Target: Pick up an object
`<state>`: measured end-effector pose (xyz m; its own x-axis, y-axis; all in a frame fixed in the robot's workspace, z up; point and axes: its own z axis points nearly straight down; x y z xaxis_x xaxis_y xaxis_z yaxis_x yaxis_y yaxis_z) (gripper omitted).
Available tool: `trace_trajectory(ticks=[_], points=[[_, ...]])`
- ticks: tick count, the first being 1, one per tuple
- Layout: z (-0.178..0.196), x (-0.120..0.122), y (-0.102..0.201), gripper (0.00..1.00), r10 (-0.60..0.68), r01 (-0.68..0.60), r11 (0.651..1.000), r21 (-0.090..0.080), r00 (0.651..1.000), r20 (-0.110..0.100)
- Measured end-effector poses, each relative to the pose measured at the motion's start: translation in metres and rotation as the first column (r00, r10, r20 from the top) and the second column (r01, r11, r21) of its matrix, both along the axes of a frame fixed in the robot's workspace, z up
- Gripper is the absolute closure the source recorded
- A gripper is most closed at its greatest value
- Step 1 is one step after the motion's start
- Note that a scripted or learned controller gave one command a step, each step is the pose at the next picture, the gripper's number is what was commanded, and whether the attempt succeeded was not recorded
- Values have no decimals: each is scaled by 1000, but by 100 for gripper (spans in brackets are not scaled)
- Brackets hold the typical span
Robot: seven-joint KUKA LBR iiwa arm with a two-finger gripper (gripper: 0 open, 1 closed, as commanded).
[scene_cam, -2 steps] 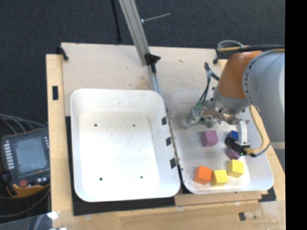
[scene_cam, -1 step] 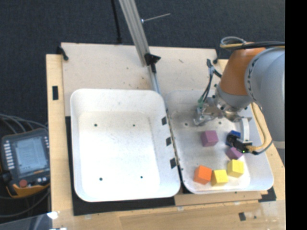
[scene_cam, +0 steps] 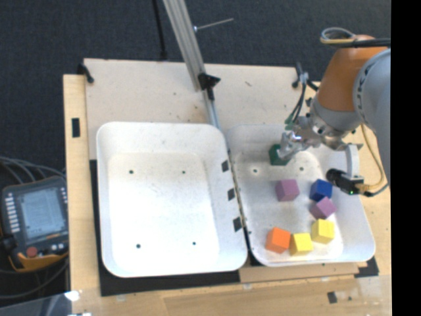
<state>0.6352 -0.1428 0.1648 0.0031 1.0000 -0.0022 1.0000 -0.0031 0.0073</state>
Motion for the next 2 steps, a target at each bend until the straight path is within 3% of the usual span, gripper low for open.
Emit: trace_trajectory(ticks=[2], points=[[130, 11, -4, 100, 7, -7, 1000, 0, 1000, 2]])
